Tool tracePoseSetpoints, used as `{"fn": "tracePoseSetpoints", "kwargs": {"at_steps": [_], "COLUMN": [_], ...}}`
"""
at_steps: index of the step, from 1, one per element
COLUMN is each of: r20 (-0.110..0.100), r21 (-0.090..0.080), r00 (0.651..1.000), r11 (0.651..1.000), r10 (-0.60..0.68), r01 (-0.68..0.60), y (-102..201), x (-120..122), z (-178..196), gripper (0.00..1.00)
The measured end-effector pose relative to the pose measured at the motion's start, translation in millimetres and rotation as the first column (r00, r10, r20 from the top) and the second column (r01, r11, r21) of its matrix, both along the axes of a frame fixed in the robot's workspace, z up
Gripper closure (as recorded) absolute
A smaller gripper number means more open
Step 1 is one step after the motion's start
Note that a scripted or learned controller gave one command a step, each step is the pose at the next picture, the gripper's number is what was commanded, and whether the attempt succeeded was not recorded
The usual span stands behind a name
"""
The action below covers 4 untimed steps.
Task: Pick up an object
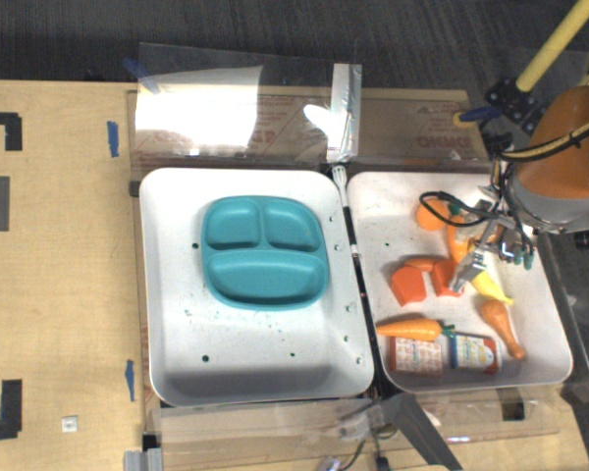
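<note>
A tan bench (59, 292) spans the frame, with black marks at its left edge. Two white bins lie side by side on it: the left bin (167, 361) at centre, the right bin (555, 361) touching it at centre right. Clear plastic sheeting (226, 116) lies on the bench just above the left bin.
</note>
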<state>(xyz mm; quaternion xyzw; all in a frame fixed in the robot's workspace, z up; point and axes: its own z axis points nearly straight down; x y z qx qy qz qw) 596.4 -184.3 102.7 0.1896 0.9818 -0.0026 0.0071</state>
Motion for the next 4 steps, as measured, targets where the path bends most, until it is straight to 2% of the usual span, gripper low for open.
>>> {"fn": "tracePoseSetpoints", "kwargs": {"at_steps": [1,2,3,4], "r20": [0.003,0.005,0.004,-0.003], "r21": [0.004,0.002,0.002,0.009], "r00": [1.000,1.000,1.000,0.983], "r11": [1.000,1.000,1.000,0.983], "r10": [-0.023,-0.022,-0.021,-0.183], "r01": [0.023,0.022,0.021,0.183], "y": [20,21,21,18], "x": [-27,-26,-26,-43], "z": [-11,-2,-2,-14], "gripper": [0.00,1.00,0.00,0.00]}}
